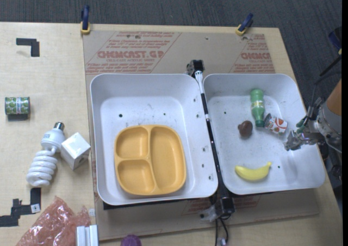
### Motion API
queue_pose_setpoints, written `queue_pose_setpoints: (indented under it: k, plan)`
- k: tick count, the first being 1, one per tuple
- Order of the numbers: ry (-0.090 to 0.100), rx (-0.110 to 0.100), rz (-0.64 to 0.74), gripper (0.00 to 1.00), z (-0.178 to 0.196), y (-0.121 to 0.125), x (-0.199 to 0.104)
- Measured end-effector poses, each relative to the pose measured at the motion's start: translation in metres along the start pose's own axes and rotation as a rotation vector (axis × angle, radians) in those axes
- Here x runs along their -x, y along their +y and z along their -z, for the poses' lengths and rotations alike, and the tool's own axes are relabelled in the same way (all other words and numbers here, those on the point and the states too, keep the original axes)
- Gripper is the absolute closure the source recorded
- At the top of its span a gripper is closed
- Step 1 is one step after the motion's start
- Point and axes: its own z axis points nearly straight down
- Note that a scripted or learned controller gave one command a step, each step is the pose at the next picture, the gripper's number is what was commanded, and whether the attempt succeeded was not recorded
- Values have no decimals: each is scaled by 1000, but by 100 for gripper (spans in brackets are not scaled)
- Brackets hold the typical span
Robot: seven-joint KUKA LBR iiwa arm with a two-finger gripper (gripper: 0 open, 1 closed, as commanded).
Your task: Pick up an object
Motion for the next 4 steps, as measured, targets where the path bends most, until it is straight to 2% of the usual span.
queue_pose_setpoints:
  k: [1, 2, 3, 4]
  plan:
    - [2, -1, -1, 100, 4, -23, 0]
    - [0, 1, 2, 100, 26, -20, 0]
    - [0, 1, 2, 100, 52, -22, -20]
    - [1, 1, 2, 100, 49, -22, -24]
